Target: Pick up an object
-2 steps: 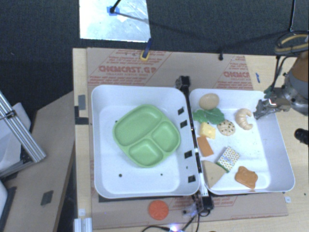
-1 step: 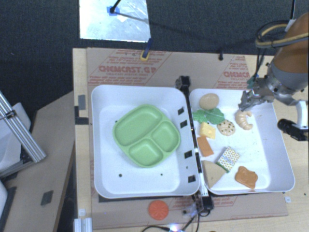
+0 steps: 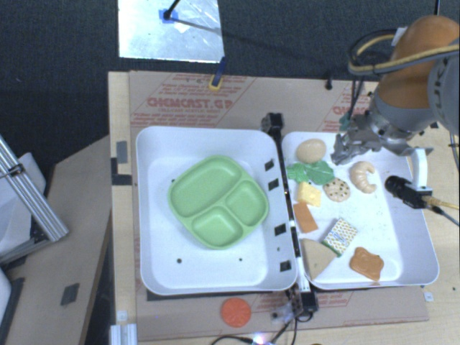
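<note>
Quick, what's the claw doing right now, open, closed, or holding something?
Claw: cannot be told; it hangs low over the right bin, near the bread roll and croissant.

Two white bins [image 3: 215,139], one green divided plate [image 3: 218,201], one croissant [image 3: 364,176], one cookie [image 3: 336,189], one bread roll [image 3: 310,150], one lettuce leaf [image 3: 310,171], one orange disc [image 3: 235,311] at bench front edge

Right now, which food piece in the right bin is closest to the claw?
The pale bread roll, just left of the claw; the croissant lies slightly farther away.
</note>
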Controlling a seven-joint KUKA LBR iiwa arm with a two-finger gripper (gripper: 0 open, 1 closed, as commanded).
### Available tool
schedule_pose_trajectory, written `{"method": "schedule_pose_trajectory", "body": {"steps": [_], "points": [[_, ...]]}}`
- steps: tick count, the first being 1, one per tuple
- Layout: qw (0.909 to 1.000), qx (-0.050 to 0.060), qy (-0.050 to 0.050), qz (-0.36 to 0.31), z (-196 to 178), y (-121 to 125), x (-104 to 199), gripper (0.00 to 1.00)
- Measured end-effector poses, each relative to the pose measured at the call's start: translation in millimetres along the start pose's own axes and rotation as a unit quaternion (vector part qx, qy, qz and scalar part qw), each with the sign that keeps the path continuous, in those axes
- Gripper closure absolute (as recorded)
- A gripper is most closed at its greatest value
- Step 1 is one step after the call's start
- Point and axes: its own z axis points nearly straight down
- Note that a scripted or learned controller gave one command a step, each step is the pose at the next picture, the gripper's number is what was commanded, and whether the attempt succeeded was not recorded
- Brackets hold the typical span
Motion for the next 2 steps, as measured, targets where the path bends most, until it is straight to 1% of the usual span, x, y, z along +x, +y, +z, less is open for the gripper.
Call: {"method": "schedule_pose_trajectory", "body": {"steps": [1, 2], "points": [[1.0000, -0.001, 0.000, -0.001, -4.4, 28.1, 52.5, 1.00], [1.0000, 0.001, -0.001, 0.002, -2.7, 24.4, 67.6, 1.00]]}}
